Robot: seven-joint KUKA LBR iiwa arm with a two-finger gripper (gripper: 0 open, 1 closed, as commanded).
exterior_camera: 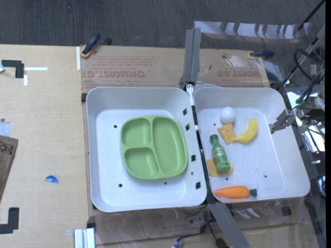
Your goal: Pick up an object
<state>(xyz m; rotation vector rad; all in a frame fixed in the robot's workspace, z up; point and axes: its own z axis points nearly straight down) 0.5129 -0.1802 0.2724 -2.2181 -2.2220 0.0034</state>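
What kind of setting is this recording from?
Probably a robotics lab bench for pick-up trials: two shallow white bins, the left bin with a green divided plate, the right bin with toy food such as a banana and carrot.

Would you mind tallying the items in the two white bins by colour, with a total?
Green: 2, the divided plate and the bottle
Yellow: 3, the banana and two cheese slices
White: 1, the egg
Orange: 1, the carrot
Total: 7
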